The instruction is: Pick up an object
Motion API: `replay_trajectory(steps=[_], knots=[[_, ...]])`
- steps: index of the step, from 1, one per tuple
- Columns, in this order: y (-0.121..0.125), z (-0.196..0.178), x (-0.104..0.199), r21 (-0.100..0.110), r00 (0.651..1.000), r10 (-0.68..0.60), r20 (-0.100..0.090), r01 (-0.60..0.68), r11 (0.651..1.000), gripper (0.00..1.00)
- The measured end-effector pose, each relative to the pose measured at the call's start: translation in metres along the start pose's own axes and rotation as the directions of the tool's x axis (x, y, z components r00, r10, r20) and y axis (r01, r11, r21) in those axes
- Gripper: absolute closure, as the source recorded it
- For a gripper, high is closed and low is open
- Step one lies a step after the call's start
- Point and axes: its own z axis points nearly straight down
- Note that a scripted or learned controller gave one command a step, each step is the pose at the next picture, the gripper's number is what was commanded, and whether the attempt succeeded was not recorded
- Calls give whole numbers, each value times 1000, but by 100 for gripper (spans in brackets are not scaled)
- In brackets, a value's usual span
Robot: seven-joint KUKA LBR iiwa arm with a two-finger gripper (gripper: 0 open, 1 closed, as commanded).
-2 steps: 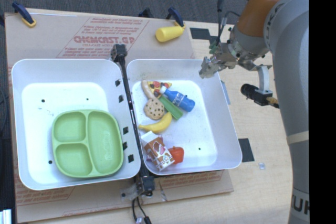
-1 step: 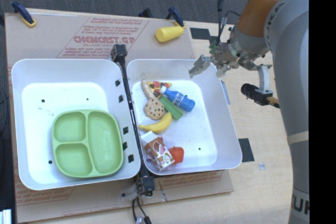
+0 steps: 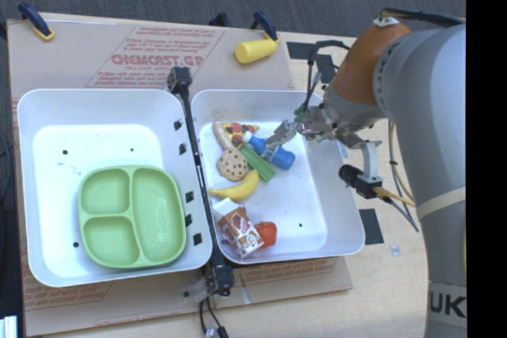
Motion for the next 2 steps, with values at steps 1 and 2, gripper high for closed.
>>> replay_trajectory(steps=[1, 2], knots=[[1, -10, 1, -2, 1000, -5, -1, 5, 1000, 100], [1, -10, 1, -2, 1000, -5, -1, 5, 1000, 0]])
